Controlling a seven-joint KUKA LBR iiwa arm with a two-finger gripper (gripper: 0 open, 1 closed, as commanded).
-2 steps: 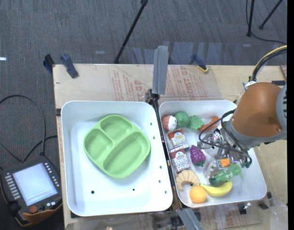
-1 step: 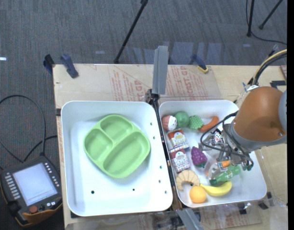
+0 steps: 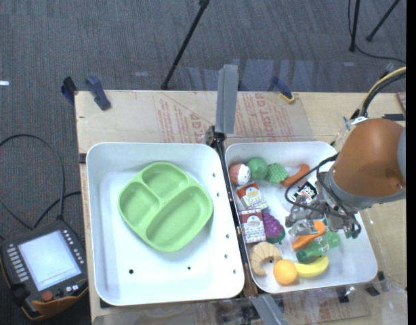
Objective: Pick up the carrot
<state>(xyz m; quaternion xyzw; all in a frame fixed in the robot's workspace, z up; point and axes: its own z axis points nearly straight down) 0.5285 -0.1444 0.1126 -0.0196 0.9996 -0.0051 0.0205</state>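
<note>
The right bin [image 3: 362,259] holds several toy foods. An orange, tapered carrot-like piece [image 3: 307,240] lies right of the bin's middle, beside a green vegetable [image 3: 321,247]. My gripper [image 3: 311,221] hangs low just above this piece, and the wrist hides the piece's upper edge. I cannot tell whether it touches the piece. A second slim orange piece [image 3: 298,174] lies at the back of the bin, next to a bumpy green toy [image 3: 277,173].
Around the gripper lie a banana [image 3: 312,269], an orange [image 3: 284,272], a croissant [image 3: 265,256], purple grapes [image 3: 274,228], two small boxes [image 3: 252,210] and a ball [image 3: 239,175]. The left bin [image 3: 106,276] bears a green divided plate [image 3: 166,206].
</note>
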